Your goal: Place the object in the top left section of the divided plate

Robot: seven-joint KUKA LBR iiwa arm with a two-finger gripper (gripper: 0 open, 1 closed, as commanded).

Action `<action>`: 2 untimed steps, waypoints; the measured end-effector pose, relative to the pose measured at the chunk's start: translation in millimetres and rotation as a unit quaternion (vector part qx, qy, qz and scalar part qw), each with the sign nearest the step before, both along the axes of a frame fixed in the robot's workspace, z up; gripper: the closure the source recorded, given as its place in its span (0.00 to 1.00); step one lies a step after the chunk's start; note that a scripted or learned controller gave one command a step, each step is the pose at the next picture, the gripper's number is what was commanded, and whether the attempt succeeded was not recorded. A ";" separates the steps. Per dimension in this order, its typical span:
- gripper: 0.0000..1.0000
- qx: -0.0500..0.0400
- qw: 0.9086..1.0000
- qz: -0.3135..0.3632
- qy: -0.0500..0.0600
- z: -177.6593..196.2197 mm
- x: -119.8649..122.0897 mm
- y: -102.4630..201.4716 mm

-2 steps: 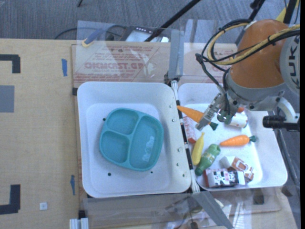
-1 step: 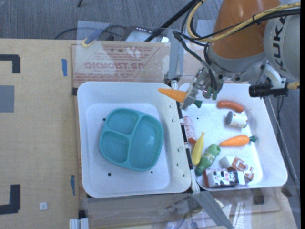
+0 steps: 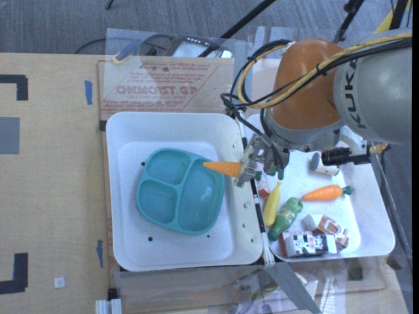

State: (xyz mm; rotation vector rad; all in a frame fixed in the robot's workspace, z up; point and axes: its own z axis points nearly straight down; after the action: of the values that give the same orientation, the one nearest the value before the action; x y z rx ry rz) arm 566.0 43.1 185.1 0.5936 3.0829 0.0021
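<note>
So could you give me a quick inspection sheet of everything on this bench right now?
Surface: two white bins side by side, left bin and right bin, on a tan board.
Job's things: teal divided plate in the left bin; orange carrot toy at the plate's upper right edge, its thick end at the pincer.
Clutter: second carrot, yellow piece, green piece and small boxes in the right bin.
Grippers: pincer over the divide between bins, closed on the carrot toy.
Cables: yellow and black cables looped along the arm.
Surroundings: grey carpet, black stand legs.
</note>
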 end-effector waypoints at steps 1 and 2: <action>1.00 0.000 1.000 0.026 -0.002 13.6 1.7 -25.1; 1.00 0.000 0.989 0.148 -0.003 33.5 31.7 7.9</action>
State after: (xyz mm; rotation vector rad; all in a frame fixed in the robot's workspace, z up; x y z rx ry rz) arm 597.8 50.9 218.5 0.1303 3.1308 0.0034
